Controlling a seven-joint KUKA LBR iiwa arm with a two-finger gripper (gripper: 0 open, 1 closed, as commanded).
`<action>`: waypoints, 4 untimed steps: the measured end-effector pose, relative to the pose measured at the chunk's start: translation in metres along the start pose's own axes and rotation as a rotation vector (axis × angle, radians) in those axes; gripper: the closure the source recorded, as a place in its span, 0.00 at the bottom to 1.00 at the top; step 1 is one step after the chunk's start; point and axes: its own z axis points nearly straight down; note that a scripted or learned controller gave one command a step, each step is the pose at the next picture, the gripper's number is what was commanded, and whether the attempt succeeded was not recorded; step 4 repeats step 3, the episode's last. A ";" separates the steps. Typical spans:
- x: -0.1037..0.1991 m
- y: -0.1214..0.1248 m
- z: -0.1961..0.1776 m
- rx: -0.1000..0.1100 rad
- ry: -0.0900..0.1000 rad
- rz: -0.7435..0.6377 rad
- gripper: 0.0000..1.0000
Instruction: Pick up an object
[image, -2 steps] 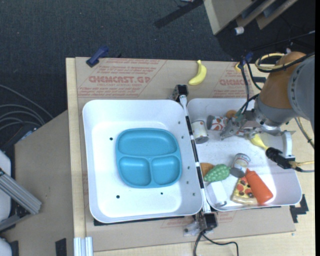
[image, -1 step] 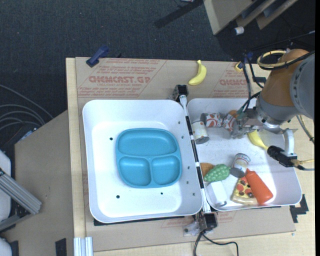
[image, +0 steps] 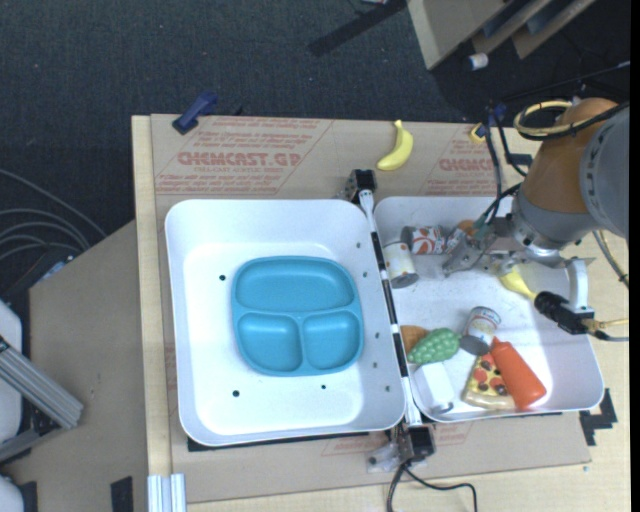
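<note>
Objects: right bin | arm: reaching from right, low | jaws: state unclear

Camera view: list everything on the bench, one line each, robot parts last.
bins: 2, white, side by side on the bench
divided tray: 1, blue, in the left bin
banana: 1, yellow, on the board behind the bins
can: 1, silver, right bin, by the divider
green toy: 1, right bin, front
pizza slice: 1, right bin, front
orange bottle: 1, beside the pizza slice
arm: 1, grey and orange, over the right bin
claw: 1, low in the right bin
</note>
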 end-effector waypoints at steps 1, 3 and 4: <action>-0.025 0.054 0.010 0.006 0.006 0.001 0.00; 0.043 -0.002 -0.096 0.004 0.002 0.001 1.00; 0.043 -0.002 -0.096 0.004 0.002 0.001 1.00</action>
